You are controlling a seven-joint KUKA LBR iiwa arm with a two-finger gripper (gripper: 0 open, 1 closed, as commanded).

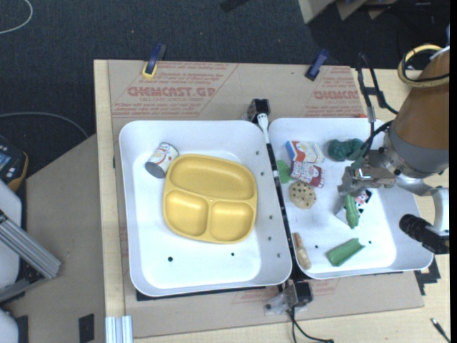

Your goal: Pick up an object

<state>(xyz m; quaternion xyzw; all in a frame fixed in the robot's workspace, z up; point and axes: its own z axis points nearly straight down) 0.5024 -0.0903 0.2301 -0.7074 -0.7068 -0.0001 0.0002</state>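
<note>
Green wedge [345,251] below pincer [355,190]

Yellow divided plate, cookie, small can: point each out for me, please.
Yellow divided plate [210,199]: camera view, on its centre ridge.
Cookie [303,194]: camera view, middle of its top face.
Small can [161,158]: camera view, on its side wall.

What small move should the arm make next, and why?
Probably a short straight descent. The claw hovers in the right bin directly above a slim green piece beside a small black-and-white item, so lowering onto the green piece looks like the nearest pick.
</note>
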